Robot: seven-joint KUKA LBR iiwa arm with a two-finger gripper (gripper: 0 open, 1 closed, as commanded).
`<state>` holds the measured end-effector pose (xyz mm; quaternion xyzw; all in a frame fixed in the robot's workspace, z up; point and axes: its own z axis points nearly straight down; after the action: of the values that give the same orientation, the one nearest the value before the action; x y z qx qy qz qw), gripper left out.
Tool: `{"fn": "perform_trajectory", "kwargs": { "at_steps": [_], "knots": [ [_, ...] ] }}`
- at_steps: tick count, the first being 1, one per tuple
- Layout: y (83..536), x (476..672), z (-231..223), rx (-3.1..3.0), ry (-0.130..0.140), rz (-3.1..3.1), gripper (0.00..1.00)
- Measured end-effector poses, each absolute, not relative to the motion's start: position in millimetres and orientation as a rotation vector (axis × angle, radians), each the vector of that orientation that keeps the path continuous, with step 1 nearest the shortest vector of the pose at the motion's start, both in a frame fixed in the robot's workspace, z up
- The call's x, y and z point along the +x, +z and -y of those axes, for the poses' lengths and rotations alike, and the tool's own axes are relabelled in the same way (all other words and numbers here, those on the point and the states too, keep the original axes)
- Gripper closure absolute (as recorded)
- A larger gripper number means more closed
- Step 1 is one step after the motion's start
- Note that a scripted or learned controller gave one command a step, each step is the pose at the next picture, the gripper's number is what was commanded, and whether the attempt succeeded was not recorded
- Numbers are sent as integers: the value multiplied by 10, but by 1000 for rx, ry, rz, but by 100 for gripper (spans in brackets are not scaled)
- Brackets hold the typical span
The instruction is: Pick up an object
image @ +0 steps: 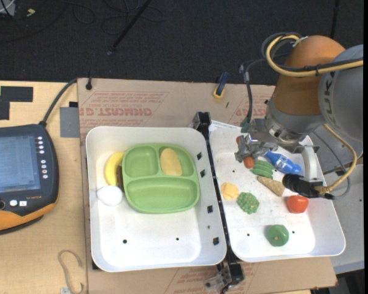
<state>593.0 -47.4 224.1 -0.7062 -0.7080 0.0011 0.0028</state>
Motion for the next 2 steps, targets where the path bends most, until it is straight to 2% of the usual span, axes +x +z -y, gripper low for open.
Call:
{"fn": "perform_trajectory", "kwargs": {
  "at_steps": [1,2],
  "knots": [
    [2180,5759,-105,-2212,4,2222,100],
    [2301,5537,-658,-2211,3,2224,100]
  ]
}}
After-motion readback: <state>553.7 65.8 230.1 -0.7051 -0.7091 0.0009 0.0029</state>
